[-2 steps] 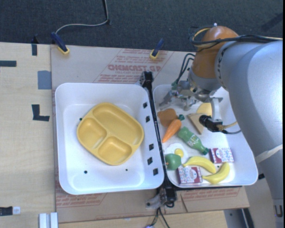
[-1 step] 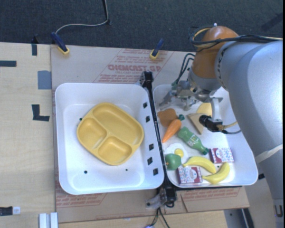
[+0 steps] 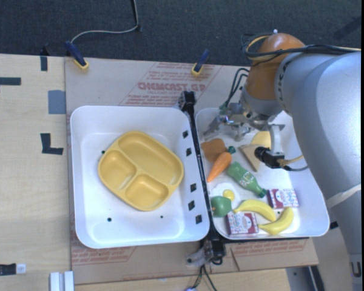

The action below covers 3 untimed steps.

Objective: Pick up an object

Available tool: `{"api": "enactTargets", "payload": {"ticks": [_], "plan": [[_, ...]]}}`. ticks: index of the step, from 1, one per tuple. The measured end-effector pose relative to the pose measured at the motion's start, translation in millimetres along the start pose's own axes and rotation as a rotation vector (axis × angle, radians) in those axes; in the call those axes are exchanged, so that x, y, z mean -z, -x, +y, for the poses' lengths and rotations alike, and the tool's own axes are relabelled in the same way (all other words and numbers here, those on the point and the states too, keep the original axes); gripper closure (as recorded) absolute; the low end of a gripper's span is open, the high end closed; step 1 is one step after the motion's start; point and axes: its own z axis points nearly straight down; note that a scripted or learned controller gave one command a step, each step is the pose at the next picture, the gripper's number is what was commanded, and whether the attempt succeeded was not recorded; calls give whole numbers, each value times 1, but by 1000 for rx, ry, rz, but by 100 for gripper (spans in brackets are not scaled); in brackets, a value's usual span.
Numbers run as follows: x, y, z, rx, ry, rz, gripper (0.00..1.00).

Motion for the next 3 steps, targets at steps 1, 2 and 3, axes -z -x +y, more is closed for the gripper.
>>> {"api": "enactTargets", "payload": {"ticks": [1,2,3], "plan": [[0,-1,0,-1,0,0,0],[0,-1,0,-1,1,-1,0],[0,-1,0,-1,1,-1,0]]}}
